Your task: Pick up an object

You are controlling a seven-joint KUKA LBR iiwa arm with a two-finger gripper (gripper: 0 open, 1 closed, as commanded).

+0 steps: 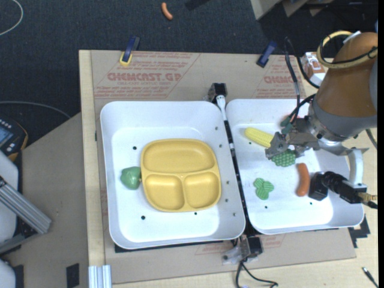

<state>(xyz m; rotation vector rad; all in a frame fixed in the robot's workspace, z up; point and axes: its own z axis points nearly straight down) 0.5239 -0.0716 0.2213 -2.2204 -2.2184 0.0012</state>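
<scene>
My gripper (281, 150) hangs low over the middle of the right bin (288, 221). Directly beneath its tip, touching or nearly touching it, is a dark green knobbly piece (284, 159). A yellow corn cob (258, 137) lies just left of the gripper. Farther down, a small green leafy piece (263, 188) sits near the left side of this bin. To the gripper's lower right lies an orange sausage (302, 179).
The left bin (120, 131) holds a yellow three-compartment plate (180, 174), with a green lump (130, 177) beside its left edge. The arm's grey body (348, 101) covers the right bin's far right corner. A clamp (218, 92) sits between the bins at the back.
</scene>
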